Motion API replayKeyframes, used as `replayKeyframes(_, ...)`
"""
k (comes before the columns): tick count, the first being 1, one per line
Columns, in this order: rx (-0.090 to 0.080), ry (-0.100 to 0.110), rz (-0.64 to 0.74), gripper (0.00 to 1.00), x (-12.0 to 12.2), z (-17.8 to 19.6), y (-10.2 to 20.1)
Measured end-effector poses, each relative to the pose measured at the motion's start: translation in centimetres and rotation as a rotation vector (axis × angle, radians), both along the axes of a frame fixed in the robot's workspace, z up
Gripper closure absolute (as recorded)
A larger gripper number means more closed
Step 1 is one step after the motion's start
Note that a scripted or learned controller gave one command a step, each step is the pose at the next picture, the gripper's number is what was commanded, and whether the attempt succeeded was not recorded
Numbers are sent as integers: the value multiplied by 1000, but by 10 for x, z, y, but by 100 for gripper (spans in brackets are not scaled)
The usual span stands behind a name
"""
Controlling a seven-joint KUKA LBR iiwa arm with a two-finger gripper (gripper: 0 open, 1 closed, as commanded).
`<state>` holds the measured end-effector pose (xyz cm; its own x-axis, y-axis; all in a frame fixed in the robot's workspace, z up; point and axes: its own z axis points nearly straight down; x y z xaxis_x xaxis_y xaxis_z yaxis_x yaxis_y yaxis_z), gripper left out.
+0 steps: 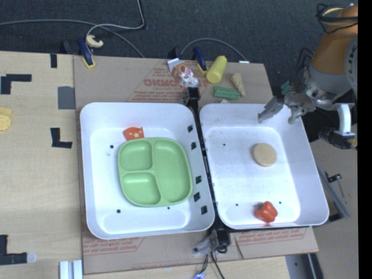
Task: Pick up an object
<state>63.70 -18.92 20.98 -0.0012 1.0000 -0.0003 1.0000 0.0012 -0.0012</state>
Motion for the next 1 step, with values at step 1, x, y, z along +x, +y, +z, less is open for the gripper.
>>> replayKeyframes(1, 0, 4, -1, 0, -26, -109, -24)
